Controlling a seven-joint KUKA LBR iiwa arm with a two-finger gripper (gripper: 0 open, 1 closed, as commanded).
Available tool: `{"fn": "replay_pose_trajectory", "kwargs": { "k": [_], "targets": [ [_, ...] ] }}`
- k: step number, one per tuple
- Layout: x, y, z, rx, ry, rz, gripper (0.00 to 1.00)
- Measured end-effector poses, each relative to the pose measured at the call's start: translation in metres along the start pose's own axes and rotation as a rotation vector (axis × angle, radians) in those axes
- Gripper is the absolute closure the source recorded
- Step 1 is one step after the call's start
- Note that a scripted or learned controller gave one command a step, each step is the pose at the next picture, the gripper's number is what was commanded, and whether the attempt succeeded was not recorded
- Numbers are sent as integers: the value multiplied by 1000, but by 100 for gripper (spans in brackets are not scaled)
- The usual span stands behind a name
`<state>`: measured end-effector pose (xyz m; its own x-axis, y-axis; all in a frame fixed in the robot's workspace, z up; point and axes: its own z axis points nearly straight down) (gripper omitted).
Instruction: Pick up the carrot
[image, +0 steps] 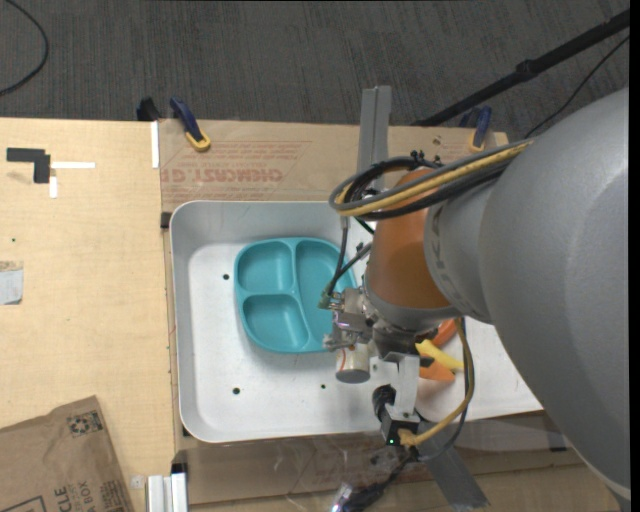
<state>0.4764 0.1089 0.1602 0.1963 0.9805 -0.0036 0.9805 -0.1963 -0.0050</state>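
The carrot (437, 370) shows as an orange piece in the right part of the view, mostly hidden under the arm's wrist. My gripper (352, 352) hangs low over the white bin (200, 330), at the right edge of the teal divided plate (285, 295) and to the left of the carrot. The wrist and cables cover the gripper's tip.
The teal plate, with three compartments, lies in the middle of the left bin. The big grey arm covers the right bin. Cardboard sheets surround the bin, with blue clamps (188, 122) at the far edge and a folded box (60, 460) at the lower left.
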Motion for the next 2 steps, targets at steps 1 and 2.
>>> {"fn": "replay_pose_trajectory", "kwargs": {
  "k": [1, 2],
  "targets": [
    [8, 4, 62, -17, 3, -438, 100],
    [11, 12, 62, -23, -3, -926, 100]
  ]
}}
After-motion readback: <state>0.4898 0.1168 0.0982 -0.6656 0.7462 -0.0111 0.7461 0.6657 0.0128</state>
